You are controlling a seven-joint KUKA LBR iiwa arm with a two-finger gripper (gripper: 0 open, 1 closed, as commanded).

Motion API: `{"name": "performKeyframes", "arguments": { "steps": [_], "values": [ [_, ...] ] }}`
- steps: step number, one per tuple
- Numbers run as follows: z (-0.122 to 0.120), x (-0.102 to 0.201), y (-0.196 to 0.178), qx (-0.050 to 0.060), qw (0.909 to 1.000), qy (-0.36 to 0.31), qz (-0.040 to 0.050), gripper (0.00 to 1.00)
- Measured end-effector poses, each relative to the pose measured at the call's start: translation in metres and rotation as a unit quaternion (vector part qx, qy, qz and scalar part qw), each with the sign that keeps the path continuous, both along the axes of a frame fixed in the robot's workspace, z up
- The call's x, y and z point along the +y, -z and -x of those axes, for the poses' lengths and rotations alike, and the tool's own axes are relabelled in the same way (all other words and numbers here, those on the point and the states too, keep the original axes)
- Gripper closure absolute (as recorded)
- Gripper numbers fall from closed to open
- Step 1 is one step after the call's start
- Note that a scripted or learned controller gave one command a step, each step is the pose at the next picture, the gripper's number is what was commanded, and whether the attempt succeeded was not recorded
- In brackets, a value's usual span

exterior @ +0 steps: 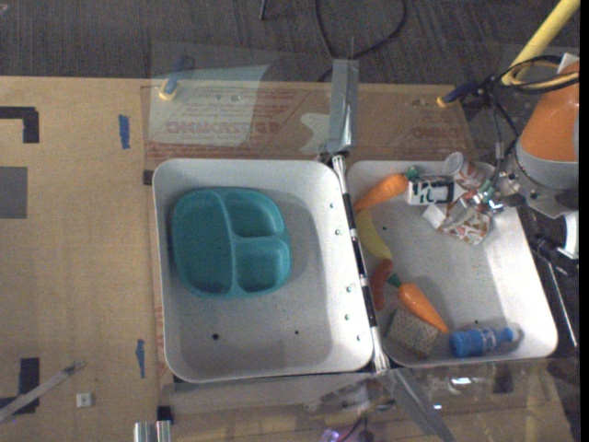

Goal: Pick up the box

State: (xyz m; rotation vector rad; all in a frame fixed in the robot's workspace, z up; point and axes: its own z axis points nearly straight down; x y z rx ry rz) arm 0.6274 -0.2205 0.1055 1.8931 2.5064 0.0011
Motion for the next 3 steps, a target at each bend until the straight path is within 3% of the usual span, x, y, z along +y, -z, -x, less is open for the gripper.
{"name": "performKeyframes", "arguments": {
  "steps": [1,2,3],
  "values": [
    [-0.001,0.002,-0.01,-0.001,1.0,-0.002,0.0005,1.0],
    [0.056,0.009,-0.112,-0.001,0.999,0.044,0.001,1.0],
    [0.069,0.056,-0.145,-0.001,0.9932,0.117,0.0009,1.0]
  ]
}}
